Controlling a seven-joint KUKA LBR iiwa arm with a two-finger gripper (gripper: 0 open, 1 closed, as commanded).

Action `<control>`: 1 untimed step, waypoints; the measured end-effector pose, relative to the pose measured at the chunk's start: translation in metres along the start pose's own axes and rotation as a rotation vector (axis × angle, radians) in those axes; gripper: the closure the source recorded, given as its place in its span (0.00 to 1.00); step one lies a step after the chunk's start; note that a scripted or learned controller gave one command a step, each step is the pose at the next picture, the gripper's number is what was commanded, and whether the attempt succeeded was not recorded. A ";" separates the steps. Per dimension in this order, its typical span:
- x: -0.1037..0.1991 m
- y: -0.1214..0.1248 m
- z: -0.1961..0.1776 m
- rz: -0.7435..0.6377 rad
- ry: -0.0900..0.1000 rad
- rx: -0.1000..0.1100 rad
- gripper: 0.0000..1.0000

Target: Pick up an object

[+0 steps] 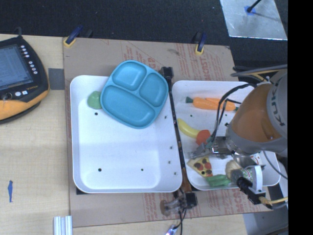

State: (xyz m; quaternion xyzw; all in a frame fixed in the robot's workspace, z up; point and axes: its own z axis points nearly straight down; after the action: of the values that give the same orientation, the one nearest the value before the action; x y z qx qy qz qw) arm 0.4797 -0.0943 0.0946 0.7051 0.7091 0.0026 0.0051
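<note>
The right bin (189, 112) holds an orange carrot (208, 103) at the back, a yellow banana (188, 128), a small red fruit (203, 136), a pizza slice (201, 167) and a green pod (218, 180) at the front. My gripper (212, 149) hangs low over this bin, between the red fruit and the pizza slice, close to both. The grey arm with its orange band (254, 121) covers the bin's right half. I see no object lifted off the bin floor.
The left bin (122, 165) carries a blue divided plate (134, 93) at its back, with a green lump (94, 100) poking out at the plate's left. A teach pendant (19, 77) lies at the far left of the bench. Clamps (199, 42) hold the cardboard's back edge.
</note>
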 end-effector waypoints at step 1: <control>0.001 0.000 0.000 0.000 0.000 0.000 0.00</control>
State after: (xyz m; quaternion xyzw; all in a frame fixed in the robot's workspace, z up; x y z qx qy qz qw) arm 0.4797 -0.0934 0.0945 0.7053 0.7089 0.0026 0.0052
